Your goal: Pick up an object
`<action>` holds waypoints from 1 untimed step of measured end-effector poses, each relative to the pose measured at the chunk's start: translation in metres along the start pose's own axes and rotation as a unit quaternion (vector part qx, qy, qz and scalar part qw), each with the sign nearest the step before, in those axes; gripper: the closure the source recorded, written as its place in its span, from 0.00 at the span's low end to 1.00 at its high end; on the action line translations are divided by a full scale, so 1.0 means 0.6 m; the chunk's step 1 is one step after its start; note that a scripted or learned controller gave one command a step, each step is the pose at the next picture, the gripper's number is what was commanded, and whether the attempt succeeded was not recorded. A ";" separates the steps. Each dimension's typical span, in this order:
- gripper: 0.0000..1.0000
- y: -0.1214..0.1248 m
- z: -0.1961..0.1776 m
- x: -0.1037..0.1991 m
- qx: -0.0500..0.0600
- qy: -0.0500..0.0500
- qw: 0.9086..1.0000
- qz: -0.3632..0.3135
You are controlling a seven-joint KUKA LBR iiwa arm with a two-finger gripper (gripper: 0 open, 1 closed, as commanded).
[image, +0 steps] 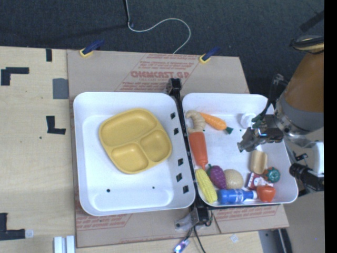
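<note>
The right bin (231,100) holds several toy foods. Along its left side lie a beige ginger root (195,120), a long orange carrot (198,147) and a yellow corn cob (206,185). A smaller carrot (213,122) lies near the back. At the front sit a purple eggplant (217,176), a beige potato (234,179), a blue bottle (236,196), a red tomato (266,193) and a teal ball (272,175). My gripper (247,141) hangs over the bin's right part, just left of a tan bread piece (258,161), and I see nothing held in it.
The left bin (87,157) carries a yellow divided plate (136,140). A black clip divider (179,136) runs between the bins. A small white object (246,119) lies near the right bin's back wall. Bare white floor shows at the right bin's centre (226,152).
</note>
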State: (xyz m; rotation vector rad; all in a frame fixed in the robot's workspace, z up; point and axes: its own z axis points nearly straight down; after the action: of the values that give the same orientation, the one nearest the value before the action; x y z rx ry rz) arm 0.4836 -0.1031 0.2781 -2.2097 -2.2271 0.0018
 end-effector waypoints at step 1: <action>1.00 0.035 -0.013 0.126 -0.002 0.000 1.000 0.000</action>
State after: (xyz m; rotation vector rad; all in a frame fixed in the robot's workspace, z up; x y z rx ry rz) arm 0.5043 -0.0276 0.2861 -2.2108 -2.2301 -0.0010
